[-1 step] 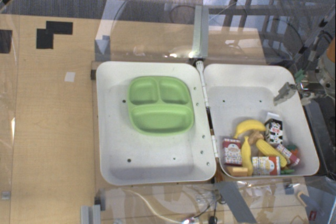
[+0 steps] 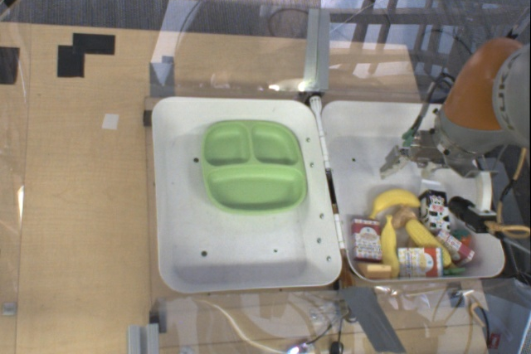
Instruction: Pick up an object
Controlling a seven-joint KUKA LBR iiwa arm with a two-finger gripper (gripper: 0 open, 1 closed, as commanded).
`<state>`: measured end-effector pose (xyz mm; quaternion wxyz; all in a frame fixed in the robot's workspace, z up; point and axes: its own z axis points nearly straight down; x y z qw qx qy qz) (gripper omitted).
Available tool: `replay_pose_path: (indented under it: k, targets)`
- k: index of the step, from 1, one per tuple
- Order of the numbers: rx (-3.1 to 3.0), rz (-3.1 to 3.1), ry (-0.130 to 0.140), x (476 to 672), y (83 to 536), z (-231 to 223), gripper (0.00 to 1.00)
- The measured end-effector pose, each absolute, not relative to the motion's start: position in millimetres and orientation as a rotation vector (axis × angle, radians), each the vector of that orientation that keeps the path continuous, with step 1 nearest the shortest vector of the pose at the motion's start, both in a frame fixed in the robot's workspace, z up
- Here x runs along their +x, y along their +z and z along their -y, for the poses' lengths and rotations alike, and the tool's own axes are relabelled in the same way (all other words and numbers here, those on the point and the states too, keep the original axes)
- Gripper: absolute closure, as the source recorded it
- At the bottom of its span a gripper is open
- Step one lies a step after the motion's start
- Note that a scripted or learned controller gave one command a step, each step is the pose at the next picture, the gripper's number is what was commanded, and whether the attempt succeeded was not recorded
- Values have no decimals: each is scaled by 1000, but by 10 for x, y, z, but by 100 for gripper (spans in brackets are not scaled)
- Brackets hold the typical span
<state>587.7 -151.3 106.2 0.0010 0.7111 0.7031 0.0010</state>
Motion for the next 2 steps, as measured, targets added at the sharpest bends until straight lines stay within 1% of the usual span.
replay_pose_path:
  k: [1, 2]
  targets:
    - [2116, -2309, 10, 6261, 892, 1641, 0]
    - [1951, -2455, 6, 5941, 1408, 1460, 0]
